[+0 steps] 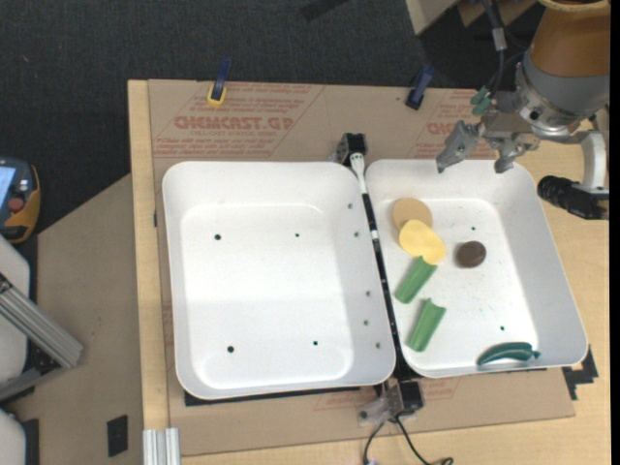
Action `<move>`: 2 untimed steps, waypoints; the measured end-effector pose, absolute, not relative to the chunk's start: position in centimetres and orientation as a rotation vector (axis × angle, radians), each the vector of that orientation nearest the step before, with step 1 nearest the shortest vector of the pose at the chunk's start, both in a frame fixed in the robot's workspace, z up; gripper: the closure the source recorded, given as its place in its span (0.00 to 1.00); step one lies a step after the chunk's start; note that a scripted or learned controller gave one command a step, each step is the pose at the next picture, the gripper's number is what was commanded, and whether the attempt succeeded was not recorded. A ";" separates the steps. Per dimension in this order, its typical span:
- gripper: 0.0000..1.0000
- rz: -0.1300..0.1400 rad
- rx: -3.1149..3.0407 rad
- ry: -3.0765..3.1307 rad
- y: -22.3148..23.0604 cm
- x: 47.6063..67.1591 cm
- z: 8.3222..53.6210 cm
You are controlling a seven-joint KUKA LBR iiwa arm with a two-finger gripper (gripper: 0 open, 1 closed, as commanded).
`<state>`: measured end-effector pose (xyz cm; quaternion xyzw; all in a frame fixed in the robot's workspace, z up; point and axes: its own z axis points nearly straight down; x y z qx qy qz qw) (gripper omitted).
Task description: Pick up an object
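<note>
Hanging open and gripping nothing: end effector [477, 149], fingers [451, 153] spread apart, above the far rim of the right bin [557, 279], near its far right corner. Reaching in from the right under the grey wrist and orange band of the arm [572, 37].

Left to right across the table [155, 163]: left bin [184, 289], white, with a few dark dots on its floor. Then the black seam between the two bins. Then the right bin, with every candidate for picking up. Closest to the seam, two green pieces: an upper green stick [416, 279], long axis slanting from near-left to far-right, and a lower green block [425, 325], long axis running roughly near to far with a slight tilt. Just beyond the upper stick, a yellow disc [424, 241] overlapping a tan disc [409, 211] on its far side. Right of those and apart, a small brown round piece [471, 254]. Far off in the near right corner, a teal curved object [506, 355] against the wall.

All of it lying nearer to the viewer than the end effector and mostly to its left. Likely closest target: the tan and yellow pair, or the brown piece standing alone with open floor all round. Green pieces close to the seam wall, so less room on that side; teal object hemmed in by the corner.
</note>
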<state>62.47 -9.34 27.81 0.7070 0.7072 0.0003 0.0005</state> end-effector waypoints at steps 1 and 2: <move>0.00 -0.020 2.241 2.227 -12.3 53.7 10.9; 0.00 -0.004 2.228 2.222 -12.2 47.6 14.3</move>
